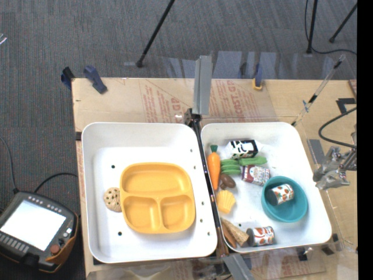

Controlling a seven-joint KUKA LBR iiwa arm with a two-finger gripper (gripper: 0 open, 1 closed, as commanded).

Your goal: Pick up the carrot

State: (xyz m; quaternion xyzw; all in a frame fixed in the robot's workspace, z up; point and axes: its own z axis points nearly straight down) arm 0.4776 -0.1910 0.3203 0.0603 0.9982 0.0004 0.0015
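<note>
Whether my gripper is released or clenched I cannot tell, so I plan from the right, where my arm enters. The carrot [214, 168] lies in the right bin [291, 134], hard against its left wall, leafy end pointing to the far side. Green pods [234, 167] touch its right flank and a brown piece [227, 181] sits just beside its lower half; a yellow ridged toy [225, 201] lies near its tip.

I judge the best approach is straight down over the orange middle, closing across its width (the wall side is tight, so one side may scrape the rim or nudge the pods).

As for writing: the small cans [255, 174] carry red-and-white labels too small to read, and the red print on the cardboard [169, 101] lies upside down, not legible.
</note>
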